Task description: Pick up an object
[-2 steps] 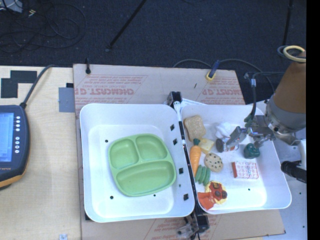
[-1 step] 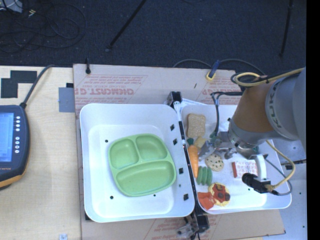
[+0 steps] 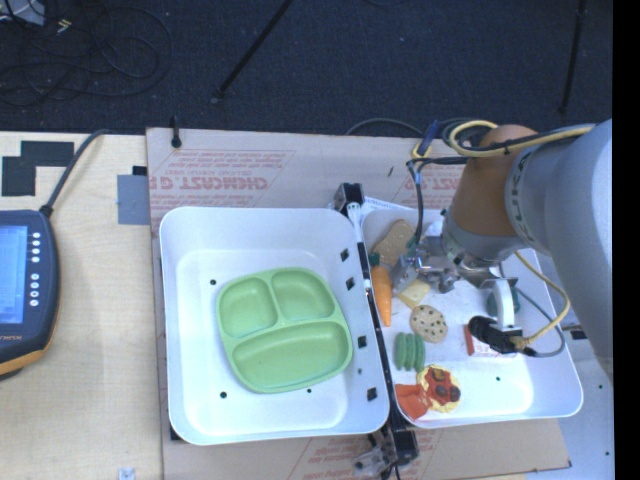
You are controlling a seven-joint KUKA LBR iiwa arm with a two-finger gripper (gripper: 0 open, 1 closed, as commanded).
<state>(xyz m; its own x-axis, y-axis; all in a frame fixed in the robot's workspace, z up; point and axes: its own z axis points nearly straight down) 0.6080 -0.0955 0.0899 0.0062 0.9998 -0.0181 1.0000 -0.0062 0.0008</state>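
bench (image 3: pixel 90 398): wooden, two white bins side by side
claw (image 3: pixel 425 268): low over cheese (image 3: pixel 412 292), grip state unclear

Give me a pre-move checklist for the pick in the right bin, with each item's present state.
1. Gripper is over the right bin: ok, it sits at the bin's upper left among the food items.
2. Finger state known: cannot tell, the wrist hides them.
3. Something already held: cannot tell from this view.
4. Targets in reach: ok, the cookie, carrot, green beans and pizza slice lie just below the gripper.
5. Items separated: not ok, the carrot lies against the divider and the pizza slice sits in the bin's corner.
6. Green tray in the left bin is out of the way: ok.
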